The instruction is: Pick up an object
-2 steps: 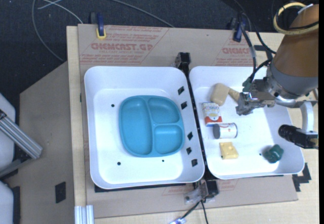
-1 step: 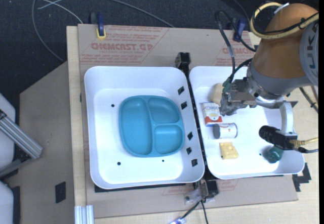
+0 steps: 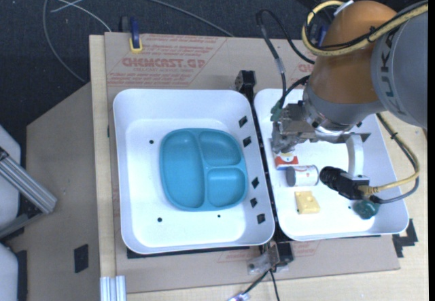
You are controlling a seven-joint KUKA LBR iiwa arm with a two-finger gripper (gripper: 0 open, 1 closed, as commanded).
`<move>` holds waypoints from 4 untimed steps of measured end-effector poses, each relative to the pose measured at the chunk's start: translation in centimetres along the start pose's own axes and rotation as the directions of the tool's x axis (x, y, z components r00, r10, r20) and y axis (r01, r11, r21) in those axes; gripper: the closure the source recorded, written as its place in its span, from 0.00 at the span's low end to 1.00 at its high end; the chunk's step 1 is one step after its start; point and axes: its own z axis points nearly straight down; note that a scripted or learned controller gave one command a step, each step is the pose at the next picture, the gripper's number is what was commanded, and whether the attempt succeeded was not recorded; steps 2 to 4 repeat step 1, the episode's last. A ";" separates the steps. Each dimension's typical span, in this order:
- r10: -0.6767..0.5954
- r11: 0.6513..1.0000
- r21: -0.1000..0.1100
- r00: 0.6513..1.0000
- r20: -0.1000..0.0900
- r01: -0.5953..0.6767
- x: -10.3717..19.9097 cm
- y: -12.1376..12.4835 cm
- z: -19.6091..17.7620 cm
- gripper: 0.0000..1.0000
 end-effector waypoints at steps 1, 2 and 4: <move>-0.001 1.000 0.001 1.000 0.000 0.001 5.4 0.3 0.6 1.00; -0.001 1.000 0.001 1.000 0.000 0.001 5.4 0.3 0.6 1.00; -0.001 1.000 0.001 1.000 0.000 0.001 5.4 0.3 0.6 1.00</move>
